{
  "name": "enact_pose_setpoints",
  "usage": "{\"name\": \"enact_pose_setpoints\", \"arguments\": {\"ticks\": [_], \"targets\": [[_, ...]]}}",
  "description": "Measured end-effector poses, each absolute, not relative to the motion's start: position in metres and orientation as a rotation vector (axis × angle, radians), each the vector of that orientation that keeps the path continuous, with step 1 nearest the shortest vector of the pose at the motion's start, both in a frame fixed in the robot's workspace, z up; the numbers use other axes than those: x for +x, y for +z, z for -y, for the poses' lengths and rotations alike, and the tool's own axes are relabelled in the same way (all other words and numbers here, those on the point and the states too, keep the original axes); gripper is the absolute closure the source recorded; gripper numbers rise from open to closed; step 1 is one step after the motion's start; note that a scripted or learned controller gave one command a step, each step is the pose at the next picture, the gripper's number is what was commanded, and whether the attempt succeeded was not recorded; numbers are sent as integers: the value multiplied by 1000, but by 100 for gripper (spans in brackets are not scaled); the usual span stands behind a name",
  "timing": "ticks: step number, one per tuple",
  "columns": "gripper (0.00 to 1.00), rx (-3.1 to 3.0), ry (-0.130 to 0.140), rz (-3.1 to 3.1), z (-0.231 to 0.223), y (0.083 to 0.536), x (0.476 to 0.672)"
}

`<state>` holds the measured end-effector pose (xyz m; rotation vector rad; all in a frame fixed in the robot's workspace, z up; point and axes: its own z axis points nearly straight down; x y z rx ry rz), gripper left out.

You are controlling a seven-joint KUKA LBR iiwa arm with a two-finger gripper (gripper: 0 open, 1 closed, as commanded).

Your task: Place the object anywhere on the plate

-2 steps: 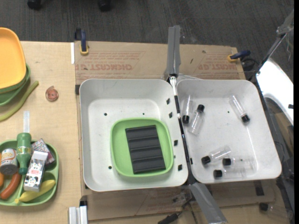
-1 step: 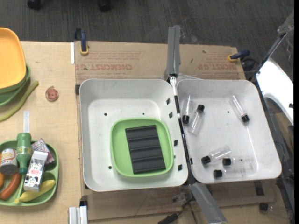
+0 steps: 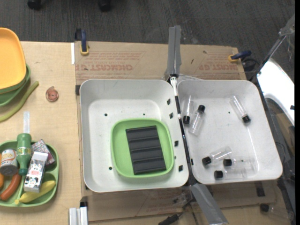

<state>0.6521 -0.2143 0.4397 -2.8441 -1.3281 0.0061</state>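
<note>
- Green plate (image 3: 121,146) sits in my left bin (image 3: 93,102), black ridged tray (image 3: 146,149) centred on it.
- Clear black-capped vials (image 3: 197,118) lie scattered across the right bin (image 3: 262,125), loose for picking, well apart from the plate.
- Claw state: cannot tell.
- Judgement: no vial picked yet.

The green plate (image 3: 140,127), square with rounded corners and a raised rim, lies flat in the left bin (image 3: 93,102), toward its front right. A dark ribbed block (image 3: 146,149) rests on its centre. Several clear vials with black caps lie on their sides in the right bin (image 3: 262,125): three near the rear (image 3: 197,118), the rest clustered at the front (image 3: 220,156). None touches the plate.
</note>
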Motion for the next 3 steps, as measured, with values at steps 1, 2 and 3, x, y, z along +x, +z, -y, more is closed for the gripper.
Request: {"name": "enact_pose_setpoints", "arguments": {"ticks": [1,2,3], "targets": [[0,-2880,7,1250,217,439,650],[0,-2880,8,1248,216,439,647],[0,-2847,5,1326,217,440,653]]}}
